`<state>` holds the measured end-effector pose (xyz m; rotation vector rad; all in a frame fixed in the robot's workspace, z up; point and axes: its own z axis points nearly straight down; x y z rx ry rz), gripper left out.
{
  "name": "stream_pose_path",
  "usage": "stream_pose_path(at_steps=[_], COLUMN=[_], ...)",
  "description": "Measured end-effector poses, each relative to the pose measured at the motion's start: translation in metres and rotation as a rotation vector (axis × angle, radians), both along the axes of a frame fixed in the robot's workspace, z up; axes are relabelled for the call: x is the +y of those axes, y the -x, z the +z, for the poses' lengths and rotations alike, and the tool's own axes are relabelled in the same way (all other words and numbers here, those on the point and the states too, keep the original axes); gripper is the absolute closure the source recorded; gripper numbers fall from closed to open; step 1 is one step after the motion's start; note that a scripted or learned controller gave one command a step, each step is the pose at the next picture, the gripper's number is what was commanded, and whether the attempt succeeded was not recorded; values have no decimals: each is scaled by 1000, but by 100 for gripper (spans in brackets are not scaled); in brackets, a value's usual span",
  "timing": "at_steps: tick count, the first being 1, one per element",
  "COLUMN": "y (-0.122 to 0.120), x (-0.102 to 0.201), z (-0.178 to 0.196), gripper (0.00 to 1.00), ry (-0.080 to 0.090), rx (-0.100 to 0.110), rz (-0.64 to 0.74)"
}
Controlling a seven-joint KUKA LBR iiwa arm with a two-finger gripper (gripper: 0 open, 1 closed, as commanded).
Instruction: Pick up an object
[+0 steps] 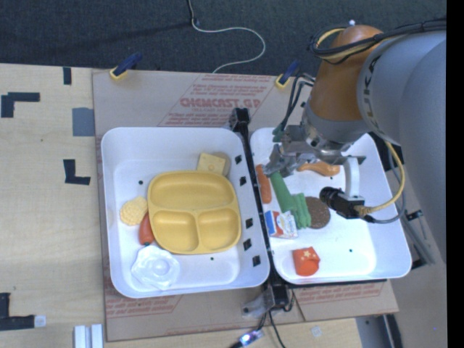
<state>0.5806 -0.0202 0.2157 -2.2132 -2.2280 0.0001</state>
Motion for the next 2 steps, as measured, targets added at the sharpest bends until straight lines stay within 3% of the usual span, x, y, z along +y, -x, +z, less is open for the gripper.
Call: stream_pose_path(at_steps=[1,2], y=[-23,-32], x=[45,40], z=[-2,2], gripper=[100,100], ry=[0,1], rx=[0,0], rz=[-1,-4])
